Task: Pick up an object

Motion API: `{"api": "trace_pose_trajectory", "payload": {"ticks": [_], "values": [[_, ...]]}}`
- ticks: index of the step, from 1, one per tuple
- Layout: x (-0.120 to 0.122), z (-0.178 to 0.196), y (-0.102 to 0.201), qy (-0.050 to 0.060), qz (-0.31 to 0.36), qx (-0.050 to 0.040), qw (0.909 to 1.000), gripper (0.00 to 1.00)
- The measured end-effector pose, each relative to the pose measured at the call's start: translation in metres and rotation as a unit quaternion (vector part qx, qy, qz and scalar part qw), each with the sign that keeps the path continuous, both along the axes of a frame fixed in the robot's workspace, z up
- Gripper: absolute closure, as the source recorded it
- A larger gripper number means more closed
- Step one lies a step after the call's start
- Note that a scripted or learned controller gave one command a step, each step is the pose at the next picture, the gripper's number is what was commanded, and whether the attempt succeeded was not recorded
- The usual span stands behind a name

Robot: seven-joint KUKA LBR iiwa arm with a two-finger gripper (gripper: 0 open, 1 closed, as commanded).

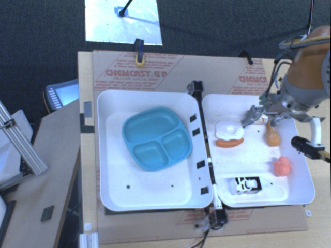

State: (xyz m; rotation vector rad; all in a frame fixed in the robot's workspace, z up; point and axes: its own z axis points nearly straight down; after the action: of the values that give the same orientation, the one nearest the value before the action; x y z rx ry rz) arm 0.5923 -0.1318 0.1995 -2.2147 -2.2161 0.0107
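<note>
Right bin (297,195) holds 5 candidates. Nearest to me: a fried-egg toy (229,131), white with a yellow yolk, touching an orange sausage-like piece (229,143) just below it. To their right, an orange pear-shaped piece (272,136); lower right, a pink lumpy toy (282,167); near the front wall, a small black-and-white item (247,184), too small to identify.

My gripper (257,115) hangs over the bin's back area, just above and right of the egg. Fingers read as narrowly parted, nothing between them; no grasp yet.

Risks, as I judge them: the egg lies flat and low, so my fingers may skate over it or close on air. Egg and sausage touch, so a descent there may shove 1 into the other. The pear piece is partly hidden under my wrist, so a misjudged drop could knock it.

Left bin (111,190) carries a blue 3-compartment plate (156,137), well apart. Both bins sit on a cardboard sheet (155,74) with red lettering. Dark carpet (41,35) behind, a shiny square panel (121,14) on it.
</note>
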Motion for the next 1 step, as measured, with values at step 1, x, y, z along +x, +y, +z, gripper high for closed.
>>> {"api": "trace_pose_trajectory", "payload": {"ticks": [1], "values": [[0.0029,0.0066,0.0002,-0.006,0.001,-0.0008,1.0000,0.00]]}}
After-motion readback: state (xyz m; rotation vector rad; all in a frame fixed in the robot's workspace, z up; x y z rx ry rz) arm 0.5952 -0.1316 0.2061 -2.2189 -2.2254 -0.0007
